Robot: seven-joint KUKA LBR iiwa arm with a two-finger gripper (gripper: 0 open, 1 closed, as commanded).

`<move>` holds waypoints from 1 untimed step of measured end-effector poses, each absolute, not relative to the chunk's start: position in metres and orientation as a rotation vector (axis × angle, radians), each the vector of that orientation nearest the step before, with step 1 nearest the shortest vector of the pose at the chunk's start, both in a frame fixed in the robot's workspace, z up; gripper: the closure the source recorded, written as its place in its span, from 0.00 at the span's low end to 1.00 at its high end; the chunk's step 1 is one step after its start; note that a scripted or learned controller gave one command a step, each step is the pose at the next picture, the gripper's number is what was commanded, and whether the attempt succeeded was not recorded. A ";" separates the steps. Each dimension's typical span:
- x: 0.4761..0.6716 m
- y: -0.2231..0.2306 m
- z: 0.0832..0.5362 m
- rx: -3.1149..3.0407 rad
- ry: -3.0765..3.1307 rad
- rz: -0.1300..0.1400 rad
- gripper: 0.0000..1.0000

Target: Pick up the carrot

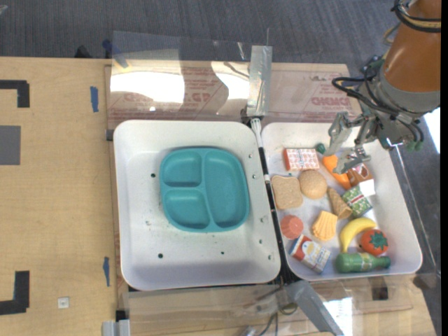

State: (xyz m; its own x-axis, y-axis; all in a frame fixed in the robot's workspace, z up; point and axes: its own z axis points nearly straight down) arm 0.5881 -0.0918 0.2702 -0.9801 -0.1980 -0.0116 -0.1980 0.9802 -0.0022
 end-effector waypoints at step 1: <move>0.536 -0.134 0.351 -0.539 3.085 -0.006 1.00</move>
State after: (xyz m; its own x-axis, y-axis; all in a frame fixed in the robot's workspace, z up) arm 0.5363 -0.1345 0.3510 -0.9406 -0.3393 -0.0094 -0.3393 0.9407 -0.0053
